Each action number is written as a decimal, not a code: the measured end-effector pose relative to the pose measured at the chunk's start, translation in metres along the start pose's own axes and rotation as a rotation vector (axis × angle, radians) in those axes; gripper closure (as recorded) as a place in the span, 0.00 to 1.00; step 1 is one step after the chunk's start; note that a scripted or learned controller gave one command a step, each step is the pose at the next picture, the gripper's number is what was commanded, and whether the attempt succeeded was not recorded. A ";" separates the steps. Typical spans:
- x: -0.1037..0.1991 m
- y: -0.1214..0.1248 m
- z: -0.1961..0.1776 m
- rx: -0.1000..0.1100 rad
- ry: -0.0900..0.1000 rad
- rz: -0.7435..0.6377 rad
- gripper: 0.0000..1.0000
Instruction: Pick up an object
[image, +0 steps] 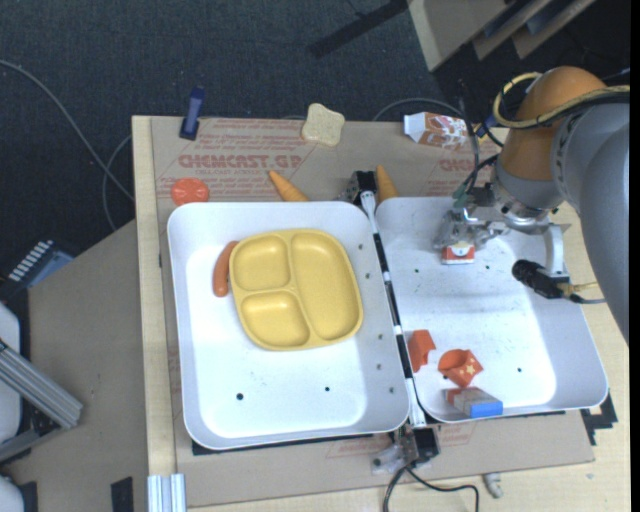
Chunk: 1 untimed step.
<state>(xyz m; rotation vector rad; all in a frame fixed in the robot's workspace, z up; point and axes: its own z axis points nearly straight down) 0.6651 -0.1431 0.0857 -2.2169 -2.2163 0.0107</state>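
Two white bins side by side: left bin (200, 380) carrying the yellow divided plate (295, 288), right bin (560, 350) just right of that plate. Grey arm (590, 130) reaching in well right of the plate, gripper (459, 240) low over the right bin's far end, fingers hard to read: cannot tell. Directly beneath, small red-and-white object (458, 254). Right and nearer of the plate, orange pieces (460, 367) and blue block (483, 407). Touching the plate's left rim, sausage (220, 272).
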 end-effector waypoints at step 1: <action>0.068 -0.018 -0.101 -0.015 0.001 -0.003 1.00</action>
